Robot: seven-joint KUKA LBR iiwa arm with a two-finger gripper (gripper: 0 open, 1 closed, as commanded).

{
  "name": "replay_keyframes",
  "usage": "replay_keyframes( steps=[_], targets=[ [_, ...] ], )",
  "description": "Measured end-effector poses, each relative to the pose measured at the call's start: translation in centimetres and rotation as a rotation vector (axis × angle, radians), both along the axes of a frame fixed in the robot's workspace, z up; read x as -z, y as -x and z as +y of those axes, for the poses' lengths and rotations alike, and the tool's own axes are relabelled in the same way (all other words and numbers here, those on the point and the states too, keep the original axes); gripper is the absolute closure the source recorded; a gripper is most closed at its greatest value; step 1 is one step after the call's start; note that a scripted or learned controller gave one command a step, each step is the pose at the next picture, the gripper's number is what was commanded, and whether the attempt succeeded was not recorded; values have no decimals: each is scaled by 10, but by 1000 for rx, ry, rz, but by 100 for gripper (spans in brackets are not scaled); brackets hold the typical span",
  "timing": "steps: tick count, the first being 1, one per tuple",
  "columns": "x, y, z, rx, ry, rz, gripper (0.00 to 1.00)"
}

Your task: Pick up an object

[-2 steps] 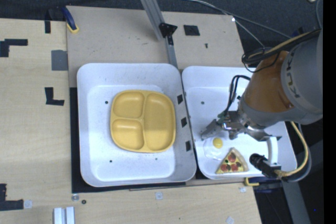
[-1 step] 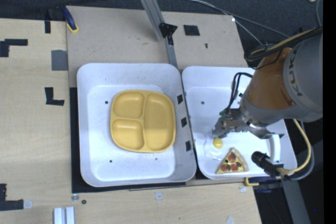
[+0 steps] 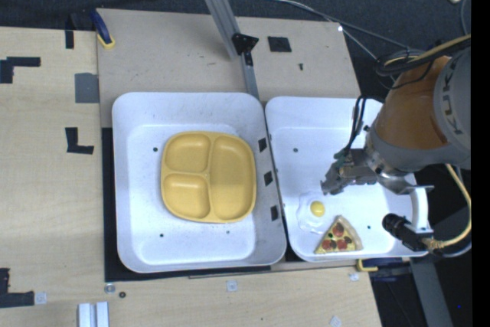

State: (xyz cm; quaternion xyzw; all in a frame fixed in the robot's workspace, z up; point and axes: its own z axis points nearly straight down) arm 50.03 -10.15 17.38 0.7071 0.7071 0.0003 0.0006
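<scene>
Over the right bin [image 3: 306, 119] hangs the gripper [image 3: 337, 181], a dark blur whose shape is too murky to read, and nothing can be made out in its grasp. Just below it lie a fried egg [image 3: 314, 212] and a pizza slice [image 3: 338, 237], near the bin's front edge. A yellow tray [image 3: 208, 177] sits in the left bin [image 3: 138, 119].

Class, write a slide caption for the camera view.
End effector above fried egg and pizza slice; yellow divided plate in left bin.
</scene>
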Motion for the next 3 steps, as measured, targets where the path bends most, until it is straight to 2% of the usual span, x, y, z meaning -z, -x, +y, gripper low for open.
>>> replay_keyframes(
  steps=[1,2,3],
  targets=[
    [-46,7,4,-1,0,-1,100],
    [-74,6,4,-1,0,-1,100],
    [-59,-10,52,-5,-1,4,100]
  ],
)
